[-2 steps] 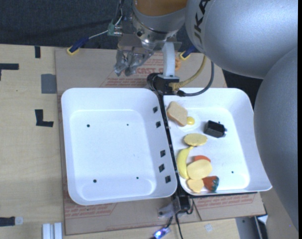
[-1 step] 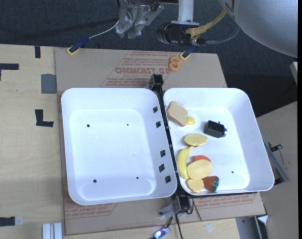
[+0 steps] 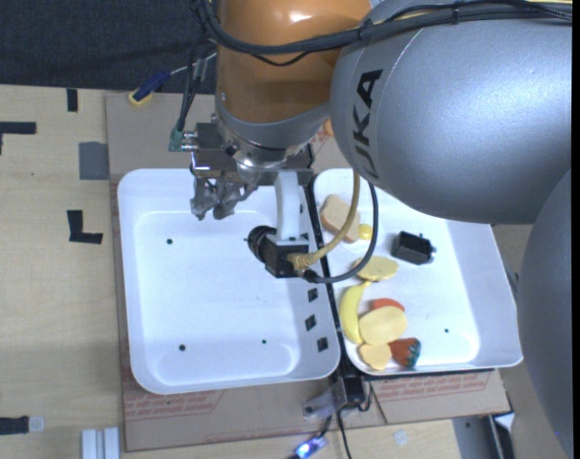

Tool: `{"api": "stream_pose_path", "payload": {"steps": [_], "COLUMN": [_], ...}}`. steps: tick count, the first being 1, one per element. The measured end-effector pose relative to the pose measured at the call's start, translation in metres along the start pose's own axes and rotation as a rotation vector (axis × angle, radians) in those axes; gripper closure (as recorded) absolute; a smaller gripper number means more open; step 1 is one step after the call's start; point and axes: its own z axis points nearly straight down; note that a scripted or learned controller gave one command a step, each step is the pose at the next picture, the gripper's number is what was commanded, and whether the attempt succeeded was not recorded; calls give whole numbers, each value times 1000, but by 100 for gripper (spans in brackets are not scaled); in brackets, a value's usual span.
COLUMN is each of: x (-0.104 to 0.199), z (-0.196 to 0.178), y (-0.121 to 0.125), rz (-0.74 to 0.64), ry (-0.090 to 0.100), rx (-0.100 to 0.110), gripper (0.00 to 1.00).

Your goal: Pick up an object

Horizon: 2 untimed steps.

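Observation:
My gripper [image 3: 212,208] hangs over the back part of the left white bin [image 3: 146,285], near its middle. Its fingers stand a little apart and nothing shows between them. The loose objects lie in the right bin [image 3: 471,295]: a yellow banana [image 3: 350,314], pale round pieces [image 3: 381,329], a red piece [image 3: 389,305], a red and teal item [image 3: 406,352], a small black block [image 3: 414,248], a tan piece [image 3: 338,212] and a yellow piece [image 3: 378,269]. The arm hides the back of the right bin.
The big grey arm with its orange band [image 3: 280,27] covers the upper right. A black fitting on a cable [image 3: 270,252] hangs by the wall between the bins. Brown cardboard [image 3: 113,142] lies under the bins.

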Motion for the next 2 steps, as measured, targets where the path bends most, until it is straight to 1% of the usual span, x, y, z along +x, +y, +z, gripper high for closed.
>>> {"api": "stream_pose_path", "payload": {"steps": [1, 2], "x": [4, 4], "z": [-66, -188], "y": [102, 96], "rz": [3, 0], "ry": [8, 12], "rx": [-28, -33], "gripper": [100, 100]}}
